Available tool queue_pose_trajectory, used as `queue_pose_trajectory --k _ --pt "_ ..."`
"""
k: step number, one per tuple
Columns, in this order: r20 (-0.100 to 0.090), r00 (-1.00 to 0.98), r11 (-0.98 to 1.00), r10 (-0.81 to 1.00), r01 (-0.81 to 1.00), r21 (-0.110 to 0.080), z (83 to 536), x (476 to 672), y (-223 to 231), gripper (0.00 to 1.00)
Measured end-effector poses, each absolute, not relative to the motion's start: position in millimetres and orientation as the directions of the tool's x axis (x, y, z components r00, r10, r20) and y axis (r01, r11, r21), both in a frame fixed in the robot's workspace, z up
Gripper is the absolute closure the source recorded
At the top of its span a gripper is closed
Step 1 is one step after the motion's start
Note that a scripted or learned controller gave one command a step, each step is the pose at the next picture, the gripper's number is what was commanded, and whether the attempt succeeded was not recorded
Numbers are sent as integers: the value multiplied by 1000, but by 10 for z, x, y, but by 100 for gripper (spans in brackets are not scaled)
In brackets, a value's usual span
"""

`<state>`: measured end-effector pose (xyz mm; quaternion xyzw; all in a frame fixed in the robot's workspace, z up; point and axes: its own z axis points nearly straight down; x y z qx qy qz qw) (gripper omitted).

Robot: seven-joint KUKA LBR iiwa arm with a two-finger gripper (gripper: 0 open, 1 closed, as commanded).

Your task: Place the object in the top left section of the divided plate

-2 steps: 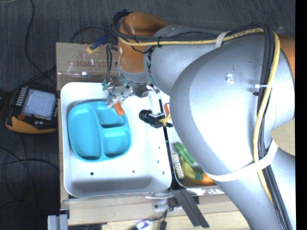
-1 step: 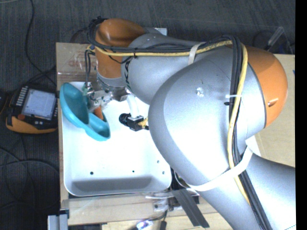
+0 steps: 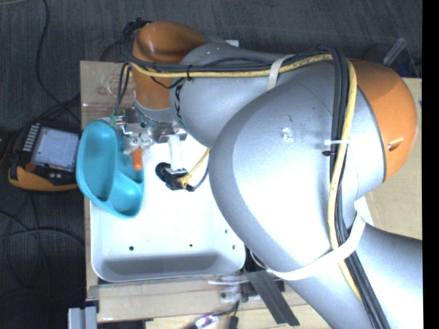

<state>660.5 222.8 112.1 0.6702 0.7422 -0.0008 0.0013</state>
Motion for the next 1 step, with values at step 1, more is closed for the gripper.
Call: queue_pose_trajectory --k 1 --pt "-2 -110 110 994 994 -4 1272 5997 1725 100"
